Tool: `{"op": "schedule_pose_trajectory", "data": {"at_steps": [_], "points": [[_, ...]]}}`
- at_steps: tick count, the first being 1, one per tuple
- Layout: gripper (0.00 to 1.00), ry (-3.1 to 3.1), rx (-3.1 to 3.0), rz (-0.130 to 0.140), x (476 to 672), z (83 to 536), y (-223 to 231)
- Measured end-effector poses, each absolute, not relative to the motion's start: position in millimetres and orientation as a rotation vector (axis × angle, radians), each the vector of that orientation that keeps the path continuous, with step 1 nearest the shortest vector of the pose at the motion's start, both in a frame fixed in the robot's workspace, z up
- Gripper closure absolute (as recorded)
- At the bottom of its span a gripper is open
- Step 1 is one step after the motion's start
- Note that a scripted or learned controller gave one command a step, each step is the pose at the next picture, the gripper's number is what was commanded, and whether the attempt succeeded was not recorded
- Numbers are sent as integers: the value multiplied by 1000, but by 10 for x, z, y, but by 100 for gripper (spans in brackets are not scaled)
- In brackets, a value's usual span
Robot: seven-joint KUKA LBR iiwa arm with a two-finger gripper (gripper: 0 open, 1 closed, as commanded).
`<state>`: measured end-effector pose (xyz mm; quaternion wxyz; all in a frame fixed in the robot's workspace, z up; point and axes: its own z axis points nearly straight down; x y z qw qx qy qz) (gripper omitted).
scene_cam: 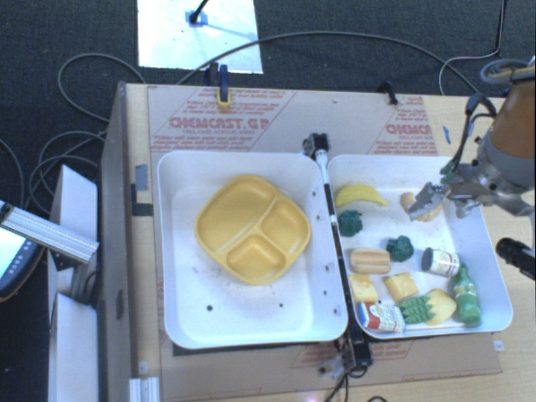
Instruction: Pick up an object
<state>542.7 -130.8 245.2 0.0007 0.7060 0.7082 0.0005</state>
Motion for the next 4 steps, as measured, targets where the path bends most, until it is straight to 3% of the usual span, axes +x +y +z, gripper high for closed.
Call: {"op": "schedule_pose_trajectory", "data": {"at_steps": [1, 2, 3, 4], "points": [[0, 2224, 2220, -1, 5347, 1325, -967], [0, 2212, 2213, 13, 5124, 900, -871], [0, 2217, 2213, 15, 5680, 898, -966], [0, 2240, 2269, -49, 6609, 885, -946]]}}
